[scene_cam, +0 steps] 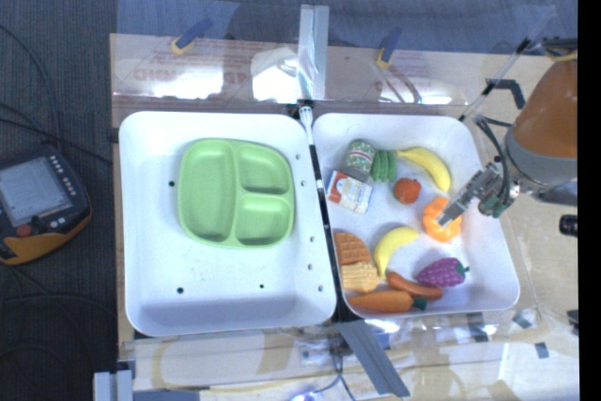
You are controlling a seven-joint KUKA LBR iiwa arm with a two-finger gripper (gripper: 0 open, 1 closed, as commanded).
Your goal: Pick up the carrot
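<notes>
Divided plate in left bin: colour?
Light green divided plate, plain, no pattern; camera view.

The carrot (381, 301) lies against the right bin's (498, 244) near wall, hemmed by bread (353, 260) on its left, a chili (411, 285) touching above, and grapes (440, 273) just right. A banana (392, 246) crowds the approach from above. The left bin (150, 296) has open floor around its green tray (237, 192).

Both white bins (141, 296) look like smooth plastic with a soft sheen, and the green divided tray (236, 192) is matt plastic. Around me, the carrot (380, 301) and bananas (427, 166) are glossy moulded plastic, while the tabletop (169, 70) looks like pale wood under shiny clear film.
</notes>
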